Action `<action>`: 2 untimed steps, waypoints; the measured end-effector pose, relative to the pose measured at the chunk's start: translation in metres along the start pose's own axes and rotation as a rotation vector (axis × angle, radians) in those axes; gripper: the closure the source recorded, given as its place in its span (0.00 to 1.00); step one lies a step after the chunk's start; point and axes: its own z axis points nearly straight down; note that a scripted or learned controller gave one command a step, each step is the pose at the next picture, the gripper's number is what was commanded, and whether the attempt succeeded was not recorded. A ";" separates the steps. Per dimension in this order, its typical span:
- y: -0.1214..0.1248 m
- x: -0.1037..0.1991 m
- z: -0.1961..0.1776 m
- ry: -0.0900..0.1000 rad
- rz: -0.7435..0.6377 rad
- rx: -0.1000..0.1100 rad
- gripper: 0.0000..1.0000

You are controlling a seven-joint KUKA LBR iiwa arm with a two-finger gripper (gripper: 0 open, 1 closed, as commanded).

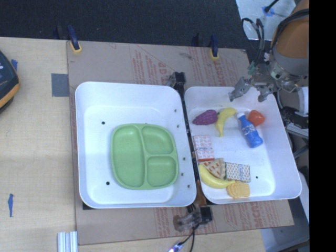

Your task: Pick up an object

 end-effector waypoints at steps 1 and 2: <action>0.010 0.058 0.097 -0.003 -0.003 -0.010 0.00; -0.021 0.051 0.110 -0.002 0.000 0.000 0.00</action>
